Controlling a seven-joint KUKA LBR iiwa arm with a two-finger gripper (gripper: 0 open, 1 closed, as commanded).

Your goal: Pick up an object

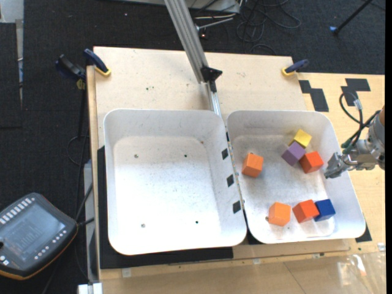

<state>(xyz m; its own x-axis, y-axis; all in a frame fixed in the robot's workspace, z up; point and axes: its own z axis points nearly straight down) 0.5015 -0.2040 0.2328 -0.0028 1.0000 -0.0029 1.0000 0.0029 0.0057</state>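
The right bin holds several small cubes. An orange cube lies near its left wall. A yellow cube, a purple cube and a red-orange cube cluster at the upper right. Along the front sit an orange cube, a red-orange cube and a blue cube. My gripper hangs at the right rim of this bin, just right of the red-orange cube in the cluster. Nothing shows between its fingers.
The left bin stands beside the right one. A slanted metal rail ends at the bins' shared back edge. Clamps grip the board's back corners. A teach pendant lies at the lower left.
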